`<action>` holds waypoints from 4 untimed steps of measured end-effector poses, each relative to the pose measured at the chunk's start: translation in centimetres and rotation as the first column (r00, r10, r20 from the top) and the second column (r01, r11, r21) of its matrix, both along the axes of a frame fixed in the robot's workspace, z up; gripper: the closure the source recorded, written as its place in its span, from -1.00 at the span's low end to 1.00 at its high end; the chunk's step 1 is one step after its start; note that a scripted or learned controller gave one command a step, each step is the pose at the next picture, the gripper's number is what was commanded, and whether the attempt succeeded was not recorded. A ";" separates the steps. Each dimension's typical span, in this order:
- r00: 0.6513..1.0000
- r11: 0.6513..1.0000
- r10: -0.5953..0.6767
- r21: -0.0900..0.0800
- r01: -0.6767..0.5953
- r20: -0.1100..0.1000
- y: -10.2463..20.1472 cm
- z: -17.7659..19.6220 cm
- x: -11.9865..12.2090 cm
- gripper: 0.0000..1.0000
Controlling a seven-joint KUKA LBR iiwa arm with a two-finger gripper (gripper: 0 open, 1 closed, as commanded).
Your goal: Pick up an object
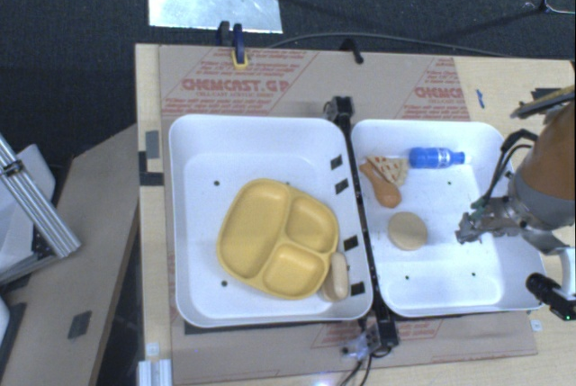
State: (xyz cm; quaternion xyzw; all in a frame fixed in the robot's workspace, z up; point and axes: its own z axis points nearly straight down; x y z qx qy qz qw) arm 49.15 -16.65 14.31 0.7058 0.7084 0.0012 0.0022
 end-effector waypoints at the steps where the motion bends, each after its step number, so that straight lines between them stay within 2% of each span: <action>1: 1.000 1.000 0.000 -0.002 0.000 0.004 -0.5 6.4 0.3 1.00; 2: 1.000 1.000 0.001 -0.001 -0.001 0.002 -0.5 11.1 0.5 1.00; 3: 1.000 1.000 0.005 0.002 -0.005 -0.002 3.8 10.2 2.0 1.00; 4: 1.000 1.000 0.007 0.002 -0.007 -0.002 9.4 10.8 2.9 1.00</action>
